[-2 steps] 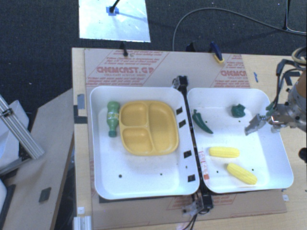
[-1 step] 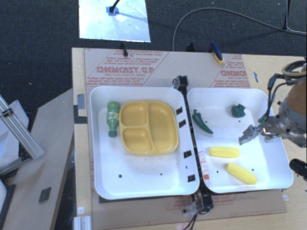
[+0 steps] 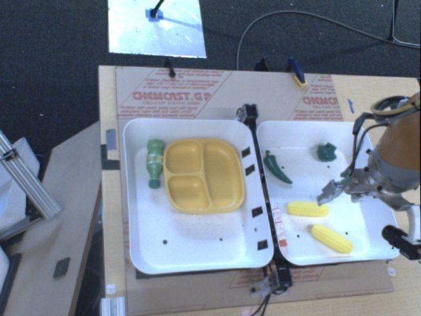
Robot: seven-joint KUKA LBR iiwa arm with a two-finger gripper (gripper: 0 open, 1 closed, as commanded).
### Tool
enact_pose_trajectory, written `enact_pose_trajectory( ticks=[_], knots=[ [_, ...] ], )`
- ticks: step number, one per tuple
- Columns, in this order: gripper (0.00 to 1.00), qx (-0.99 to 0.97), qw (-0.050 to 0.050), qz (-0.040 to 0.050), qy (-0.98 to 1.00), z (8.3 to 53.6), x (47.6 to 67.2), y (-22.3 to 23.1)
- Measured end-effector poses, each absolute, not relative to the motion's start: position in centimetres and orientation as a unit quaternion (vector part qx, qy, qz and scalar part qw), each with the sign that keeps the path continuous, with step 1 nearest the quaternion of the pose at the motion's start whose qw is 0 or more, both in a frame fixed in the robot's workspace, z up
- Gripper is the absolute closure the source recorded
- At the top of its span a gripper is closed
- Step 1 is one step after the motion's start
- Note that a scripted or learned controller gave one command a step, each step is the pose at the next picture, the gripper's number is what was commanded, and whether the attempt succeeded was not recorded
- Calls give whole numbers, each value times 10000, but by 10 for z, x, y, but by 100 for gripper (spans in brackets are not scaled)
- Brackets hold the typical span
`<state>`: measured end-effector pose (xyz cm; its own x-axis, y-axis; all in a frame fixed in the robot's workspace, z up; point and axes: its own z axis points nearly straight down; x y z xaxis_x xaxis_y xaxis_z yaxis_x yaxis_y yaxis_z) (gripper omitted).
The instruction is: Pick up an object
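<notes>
- The grey two-finger gripper (image 3: 329,193) hovers at right of frame over the right white bin (image 3: 299,133); how far it is open cannot be told.
- A yellow plastic corn cob (image 3: 307,209) lies just below its tip, a second yellow corn cob (image 3: 331,238) lower right.
- A brown printed board (image 3: 197,91) sits on dark carpet (image 3: 52,45).

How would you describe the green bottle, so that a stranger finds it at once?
Look in the left bin, which holds a yellow divided plate. The green bottle lies along the plate's left edge. It is the one green thing in that bin.
</notes>
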<state>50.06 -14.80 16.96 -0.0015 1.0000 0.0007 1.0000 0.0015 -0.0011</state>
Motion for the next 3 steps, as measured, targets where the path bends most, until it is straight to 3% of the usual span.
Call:
enact_pose_trajectory(
  ticks=[1,2,3],
  knots=[
    [0,-7067,3,-1,-7075,129,503,-148],
    [100,-7067,-12,-5,-7075,140,503,-149],
    [100,-7056,-24,-14,-7086,202,501,-143]
  ],
)
